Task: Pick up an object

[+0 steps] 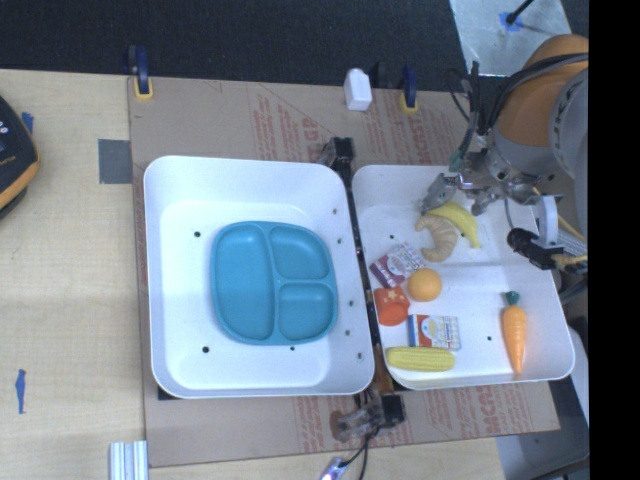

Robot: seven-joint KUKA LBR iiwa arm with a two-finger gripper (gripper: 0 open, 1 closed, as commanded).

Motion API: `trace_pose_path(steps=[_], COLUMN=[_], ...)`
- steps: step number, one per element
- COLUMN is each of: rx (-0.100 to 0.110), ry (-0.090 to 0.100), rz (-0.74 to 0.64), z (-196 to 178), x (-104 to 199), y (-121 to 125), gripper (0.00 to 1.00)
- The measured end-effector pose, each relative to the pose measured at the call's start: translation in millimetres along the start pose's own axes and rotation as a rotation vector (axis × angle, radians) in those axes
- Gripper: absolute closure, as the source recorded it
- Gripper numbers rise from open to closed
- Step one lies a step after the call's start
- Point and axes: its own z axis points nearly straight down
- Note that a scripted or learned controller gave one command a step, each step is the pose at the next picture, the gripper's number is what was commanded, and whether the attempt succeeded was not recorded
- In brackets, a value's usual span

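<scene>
On the left, the bench (70, 298) carries a white bin (170, 268) with a blue plate (272, 281) lying flat in the middle. The plate has three sections.

The next bin (470, 373) sits just beside it, and it is full of toy food. Near its left wall there is a small shiny packet (397, 265) and a red tomato (391, 307). An orange (425, 284) rests just beside the tomato. Below them lies a little box (435, 330), and a corn cob (420, 359) lies flat along the front wall, its long side going left to right.

Near the back of this bin is a tan pastry (436, 236), touching a yellow banana (458, 220). The banana slants, one end up and left, the other end down and right.

The carrot (514, 335) lies by the right wall, its long side running front to back, green top toward the back.

The gripper (462, 190) is right above the banana's upper end. How wide it stands is too hard to see, and nothing can be seen held in it
</scene>
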Motion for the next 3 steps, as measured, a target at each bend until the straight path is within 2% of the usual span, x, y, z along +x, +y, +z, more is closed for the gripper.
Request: trace_pose_path(steps=[1,2,3], rx=[0.005,0.019,0.0], ry=[0.001,0.003,0.003], rz=[-0.002,-0.005,-0.002], z=[25,15,-77], x=[11,10,76], y=[-1,-3,1], gripper=[0.0,1.0,1.0])
